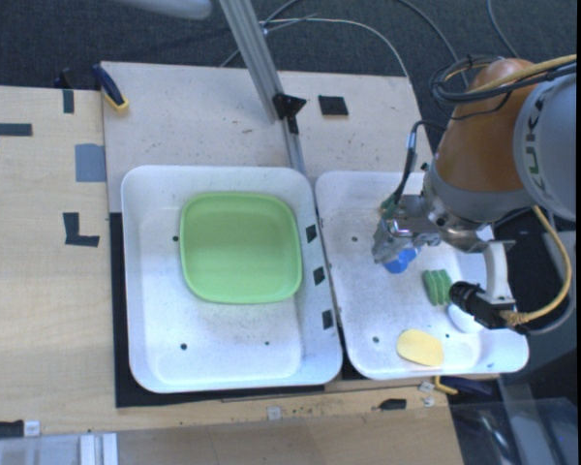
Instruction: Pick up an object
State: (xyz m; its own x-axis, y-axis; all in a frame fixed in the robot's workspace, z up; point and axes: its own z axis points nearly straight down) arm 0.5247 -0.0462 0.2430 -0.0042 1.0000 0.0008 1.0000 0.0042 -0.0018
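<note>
Where rim nears, gripper [391,251] above blue object [400,260]

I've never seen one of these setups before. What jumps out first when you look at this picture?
Probably the big green plate, lying flat in the left white bin. Next comes the arm's bright orange band at the right, with its gripper lowered into the right white bin over a small blue object. Nearby in that bin lie a small green object and a yellow object near the front edge.
</note>
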